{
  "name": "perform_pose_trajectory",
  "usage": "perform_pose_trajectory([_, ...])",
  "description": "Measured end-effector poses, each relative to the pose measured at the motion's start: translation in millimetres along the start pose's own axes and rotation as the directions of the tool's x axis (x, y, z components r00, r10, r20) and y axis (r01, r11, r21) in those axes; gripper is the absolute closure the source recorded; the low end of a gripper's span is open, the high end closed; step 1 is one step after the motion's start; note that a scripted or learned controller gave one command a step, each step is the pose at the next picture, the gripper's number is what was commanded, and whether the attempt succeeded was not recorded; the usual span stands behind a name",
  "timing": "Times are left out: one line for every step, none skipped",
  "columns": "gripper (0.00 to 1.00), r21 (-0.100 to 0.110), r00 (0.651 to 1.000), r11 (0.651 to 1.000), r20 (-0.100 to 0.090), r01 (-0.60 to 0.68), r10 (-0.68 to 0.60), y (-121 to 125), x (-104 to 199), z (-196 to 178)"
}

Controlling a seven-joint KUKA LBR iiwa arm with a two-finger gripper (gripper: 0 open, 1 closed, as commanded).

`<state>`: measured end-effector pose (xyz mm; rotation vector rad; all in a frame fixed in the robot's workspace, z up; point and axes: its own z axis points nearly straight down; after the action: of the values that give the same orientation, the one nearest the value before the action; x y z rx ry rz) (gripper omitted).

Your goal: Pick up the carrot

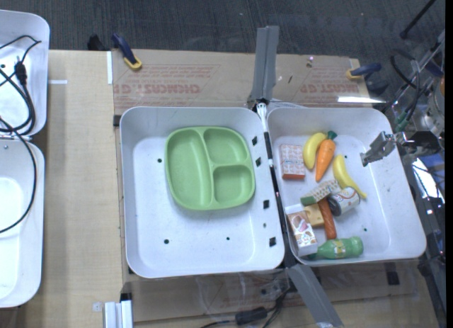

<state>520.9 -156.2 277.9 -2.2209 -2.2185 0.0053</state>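
The carrot (324, 156) is orange with a green top and lies tilted in the upper middle of the right bin (396, 220). It touches a yellow fruit (312, 149) on its left, and a banana (347, 175) lies just to its right. My gripper (376, 149) hangs over the right part of this bin, to the right of the banana and well apart from the carrot. Nothing is seen in it.
The right bin also holds a small pink box (291, 161), a can (345, 201), snack boxes (303, 229), an orange stick (328, 221) and a green bottle (338, 249). A green divided plate (210, 168) sits in the left bin (141, 234). A grey divider post (265, 64) stands behind the bins.
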Motion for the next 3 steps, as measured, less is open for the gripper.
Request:
perform_pose_trajectory([0.0,-0.004,1.0,1.0,0.0,0.009,-0.009,89,-2,186])
perform_pose_trajectory([1.0,0.0,1.0,1.0,0.0,0.003,-0.003,88,-4,177])
perform_pose_trajectory([1.0,-0.003,0.998,0.998,0.001,-0.064,0.064,133,61,70])
